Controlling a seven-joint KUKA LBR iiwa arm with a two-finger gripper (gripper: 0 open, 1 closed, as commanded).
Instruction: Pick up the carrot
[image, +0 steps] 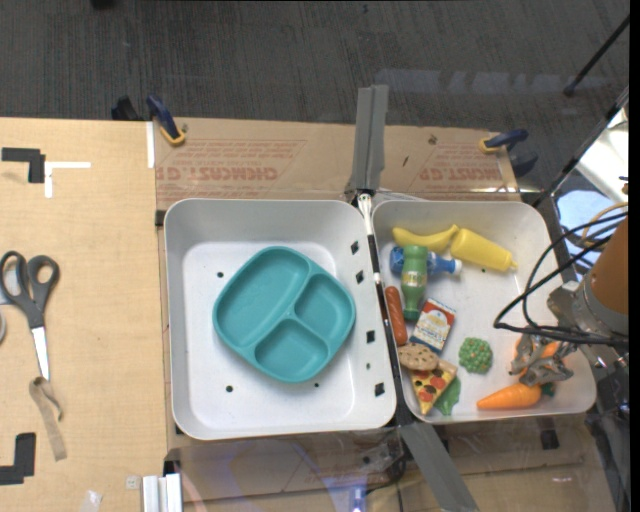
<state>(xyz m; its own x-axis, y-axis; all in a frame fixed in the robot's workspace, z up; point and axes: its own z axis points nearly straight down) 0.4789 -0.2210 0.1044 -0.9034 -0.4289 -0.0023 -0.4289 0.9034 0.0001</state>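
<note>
- Nearest the lens, along the right bin's (470, 208) front wall, lies the orange tapered plastic carrot (510, 397), its green top toward the slice of toy pizza (430, 386).
- Just above the carrot's thick end hangs the two-finger gripper (541, 366); the carrot is not between its fingers, and whether they are spread or pressed together cannot be told.
- Farther back sit a yellow banana (424, 237), a green bottle (413, 266) and a green broccoli floret (476, 354).
- Beside it, the left bin (190, 300) bears a teal divided plate (285, 313).
</note>
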